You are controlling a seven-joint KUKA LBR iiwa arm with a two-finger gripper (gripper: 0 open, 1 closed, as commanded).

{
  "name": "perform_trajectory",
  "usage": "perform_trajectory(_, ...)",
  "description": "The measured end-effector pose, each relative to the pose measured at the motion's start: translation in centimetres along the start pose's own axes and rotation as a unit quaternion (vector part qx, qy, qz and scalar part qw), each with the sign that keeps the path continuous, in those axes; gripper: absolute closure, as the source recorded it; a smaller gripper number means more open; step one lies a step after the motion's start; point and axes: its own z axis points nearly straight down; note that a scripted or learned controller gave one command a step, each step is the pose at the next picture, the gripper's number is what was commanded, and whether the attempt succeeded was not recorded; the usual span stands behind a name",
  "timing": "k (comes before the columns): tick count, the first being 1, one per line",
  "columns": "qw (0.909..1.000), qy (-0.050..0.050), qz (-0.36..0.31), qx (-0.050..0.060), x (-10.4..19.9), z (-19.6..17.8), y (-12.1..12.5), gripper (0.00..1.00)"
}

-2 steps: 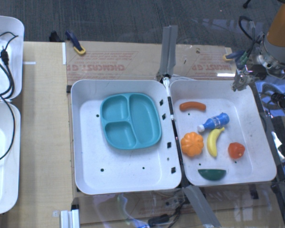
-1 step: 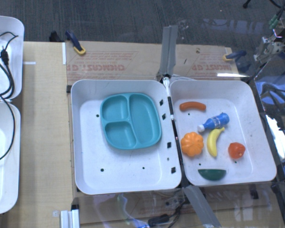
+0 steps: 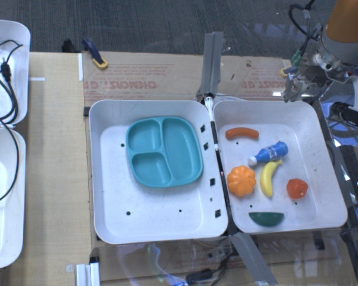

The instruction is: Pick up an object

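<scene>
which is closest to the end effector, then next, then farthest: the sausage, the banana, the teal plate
1. Sausage, at the back of the right bin, nearest the end effector.
2. Banana, mid right bin.
3. Teal plate, in the left bin, farthest.

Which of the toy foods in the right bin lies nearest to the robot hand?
The orange sausage, at the bin's far side, closest to the hand. The pumpkin, banana and tomato lie farther toward the front.
</scene>
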Motion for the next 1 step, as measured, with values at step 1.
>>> perform_trajectory(1, 1.0, 0.0, 0.002, -0.001, -1.91, -9.0, 0.19, 1.0)
